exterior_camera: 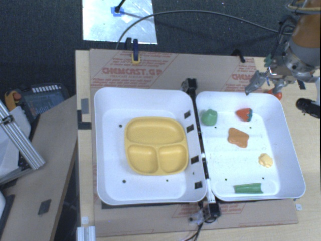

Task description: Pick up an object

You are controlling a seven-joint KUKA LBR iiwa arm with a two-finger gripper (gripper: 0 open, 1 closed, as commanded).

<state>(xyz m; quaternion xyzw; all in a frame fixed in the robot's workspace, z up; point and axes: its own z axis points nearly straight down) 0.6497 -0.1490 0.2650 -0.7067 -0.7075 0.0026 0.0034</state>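
Five small items, right bin (288,134); green round piece (208,117)

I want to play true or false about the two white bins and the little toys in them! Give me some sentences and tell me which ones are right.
1. The yellow tray lies in the left bin. True.
2. The round green piece sits in the right bin, near the divider. True.
3. The end effector is lifting the orange piece. False: that piece lies on the bin floor, and the end effector hangs above the right bin's far edge.
4. The long green piece lies on the yellow tray. False: it lies in the right bin, near the front wall.
5. A red piece lies behind the orange piece. True.
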